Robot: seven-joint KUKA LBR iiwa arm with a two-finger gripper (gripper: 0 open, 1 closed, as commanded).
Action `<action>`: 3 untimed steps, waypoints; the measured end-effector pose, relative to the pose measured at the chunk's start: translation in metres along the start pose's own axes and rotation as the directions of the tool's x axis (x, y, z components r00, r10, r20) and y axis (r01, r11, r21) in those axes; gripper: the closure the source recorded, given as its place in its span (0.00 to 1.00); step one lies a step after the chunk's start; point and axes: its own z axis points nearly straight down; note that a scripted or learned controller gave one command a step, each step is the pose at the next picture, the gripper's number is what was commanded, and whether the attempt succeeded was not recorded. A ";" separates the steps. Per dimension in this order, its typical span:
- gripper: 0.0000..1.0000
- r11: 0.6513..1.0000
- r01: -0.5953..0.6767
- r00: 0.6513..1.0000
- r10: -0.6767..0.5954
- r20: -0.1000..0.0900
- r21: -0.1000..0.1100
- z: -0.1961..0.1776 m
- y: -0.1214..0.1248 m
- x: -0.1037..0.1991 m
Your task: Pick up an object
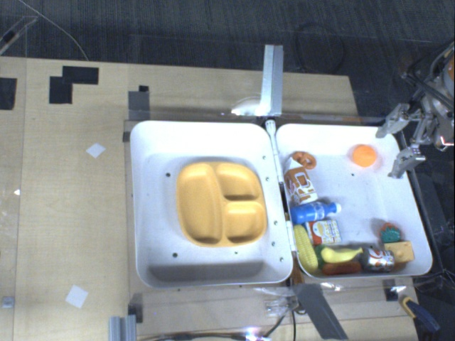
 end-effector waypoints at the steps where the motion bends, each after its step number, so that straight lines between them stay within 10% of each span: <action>1: 0.00 0.980 -0.199 0.980 0.199 -0.006 -0.001 0.093 -0.019 -0.025; 2: 0.00 0.994 0.109 0.994 -0.109 0.003 0.002 0.195 -0.022 0.037; 3: 0.00 0.994 -0.111 0.994 0.111 0.012 0.003 0.193 -0.021 0.086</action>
